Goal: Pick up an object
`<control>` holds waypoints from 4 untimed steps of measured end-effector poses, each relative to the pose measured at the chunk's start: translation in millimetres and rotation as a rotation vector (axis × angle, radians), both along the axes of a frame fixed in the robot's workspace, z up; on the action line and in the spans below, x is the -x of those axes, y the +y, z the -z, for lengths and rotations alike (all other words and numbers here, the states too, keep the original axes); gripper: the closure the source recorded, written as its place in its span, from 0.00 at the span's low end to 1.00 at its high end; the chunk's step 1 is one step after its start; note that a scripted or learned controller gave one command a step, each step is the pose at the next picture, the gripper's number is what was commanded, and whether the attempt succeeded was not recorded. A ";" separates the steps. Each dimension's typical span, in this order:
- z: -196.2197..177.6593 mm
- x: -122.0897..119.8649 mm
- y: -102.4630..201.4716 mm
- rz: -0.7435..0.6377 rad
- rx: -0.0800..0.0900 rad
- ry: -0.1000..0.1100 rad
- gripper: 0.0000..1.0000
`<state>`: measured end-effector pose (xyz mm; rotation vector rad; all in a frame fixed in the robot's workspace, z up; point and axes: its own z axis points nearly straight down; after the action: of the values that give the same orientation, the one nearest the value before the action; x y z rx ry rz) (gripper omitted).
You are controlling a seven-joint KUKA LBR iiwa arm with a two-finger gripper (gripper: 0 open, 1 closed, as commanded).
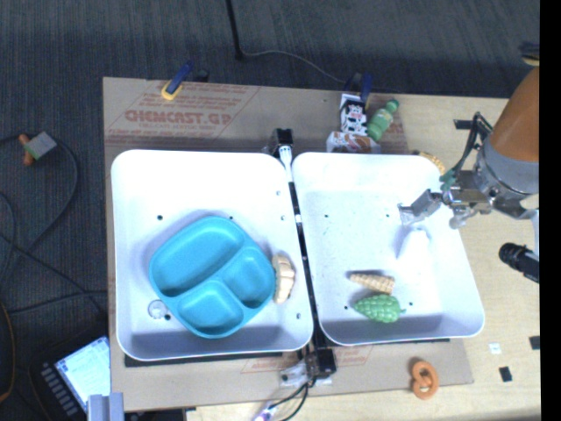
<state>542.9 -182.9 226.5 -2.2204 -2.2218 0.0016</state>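
My gripper (436,214) hangs over the right part of the right bin (351,191), its fingers spread open with nothing between them. Below it and toward the front of the bin lie a tan ridged cone-like piece (372,280) and a green bumpy toy (379,308), side by side and well apart from the gripper. In the left bin (175,174) a blue divided plate (213,274) lies flat, with a tan shell-like piece (284,277) against its right edge.
A small clear round item (156,308) sits left of the blue plate. Behind the right bin lie a green bottle toy (381,119) and a printed packet (352,125). An orange ring (424,377) rests on the bench in front. The bins' shared wall (296,235) runs down the middle.
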 end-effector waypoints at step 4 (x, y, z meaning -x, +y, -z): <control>24.0 46.8 -23.0 0.002 0.002 -0.002 1.00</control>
<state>496.1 -205.9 202.4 -2.2249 -2.2222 0.0016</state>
